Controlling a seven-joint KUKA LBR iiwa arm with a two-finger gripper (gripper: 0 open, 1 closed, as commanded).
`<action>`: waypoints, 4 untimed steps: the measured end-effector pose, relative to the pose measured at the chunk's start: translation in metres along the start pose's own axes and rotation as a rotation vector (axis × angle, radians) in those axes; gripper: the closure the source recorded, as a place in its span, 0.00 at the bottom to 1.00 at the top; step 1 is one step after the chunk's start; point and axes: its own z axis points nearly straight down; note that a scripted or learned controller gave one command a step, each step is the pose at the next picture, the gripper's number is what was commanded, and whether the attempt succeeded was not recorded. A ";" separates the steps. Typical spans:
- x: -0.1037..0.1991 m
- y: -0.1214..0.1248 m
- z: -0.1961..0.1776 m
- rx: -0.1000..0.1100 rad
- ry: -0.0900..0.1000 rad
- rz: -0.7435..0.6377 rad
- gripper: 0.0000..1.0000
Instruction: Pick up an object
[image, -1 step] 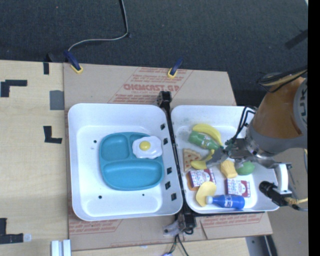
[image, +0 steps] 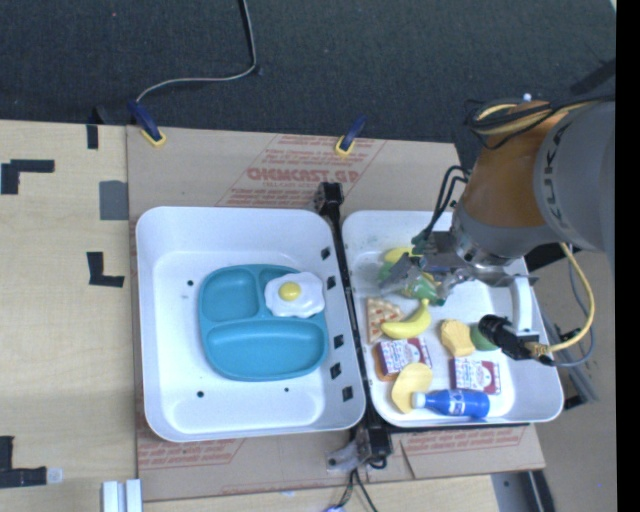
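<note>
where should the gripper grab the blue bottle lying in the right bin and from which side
Probably the blue bottle's blue body, midway along, coming straight down with fingers across its width. It lies flat on its side along the right bin's near wall, white cap end toward a yellow piece, so the ends are crowded.

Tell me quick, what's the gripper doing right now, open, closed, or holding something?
Gripper: down in the right bin over the toy food near the banana; open or closed cannot be told, and no object is seen between its fingers.
</note>
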 end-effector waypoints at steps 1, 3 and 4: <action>-0.025 0.018 0.087 0.002 -0.001 0.002 0.00; -0.020 0.085 0.097 0.001 0.001 0.001 1.00; -0.020 0.085 0.097 0.001 0.001 0.001 0.00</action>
